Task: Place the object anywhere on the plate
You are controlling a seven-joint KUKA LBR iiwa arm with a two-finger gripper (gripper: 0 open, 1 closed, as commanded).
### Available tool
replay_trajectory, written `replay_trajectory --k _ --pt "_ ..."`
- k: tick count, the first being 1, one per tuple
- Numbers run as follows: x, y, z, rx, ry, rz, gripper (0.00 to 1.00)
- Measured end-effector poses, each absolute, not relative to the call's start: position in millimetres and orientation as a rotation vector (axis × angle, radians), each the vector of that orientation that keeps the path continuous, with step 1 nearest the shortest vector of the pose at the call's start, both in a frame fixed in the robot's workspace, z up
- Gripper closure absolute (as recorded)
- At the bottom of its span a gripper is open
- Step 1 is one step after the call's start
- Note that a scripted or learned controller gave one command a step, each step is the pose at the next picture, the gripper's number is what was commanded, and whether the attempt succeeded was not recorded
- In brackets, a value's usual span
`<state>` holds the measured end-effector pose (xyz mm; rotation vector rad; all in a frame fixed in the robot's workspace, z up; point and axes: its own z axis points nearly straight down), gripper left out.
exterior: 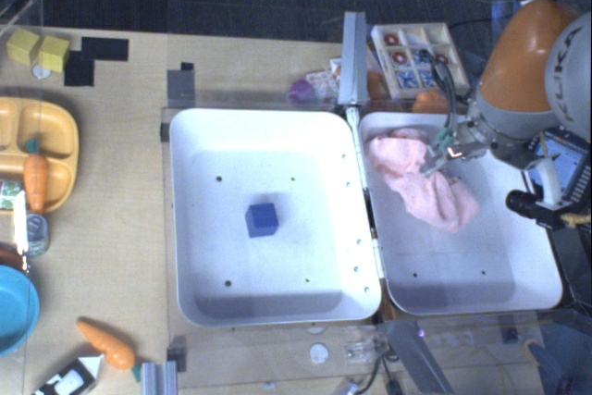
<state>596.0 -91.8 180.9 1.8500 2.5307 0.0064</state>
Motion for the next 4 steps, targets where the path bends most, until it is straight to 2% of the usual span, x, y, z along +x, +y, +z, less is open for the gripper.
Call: replay_trajectory --k 1,2,3,4 --pt "555.9 -206 167 1.762 2.593 0.003 1.00" --pt "611.7 -141 156 1.857 2.527 0.005 1.00" --pt "650.8 -39 186 1.652 2.663 0.007 1.00" --pt "671.3 -195 100 1.833 2.534 0.003 1.00"
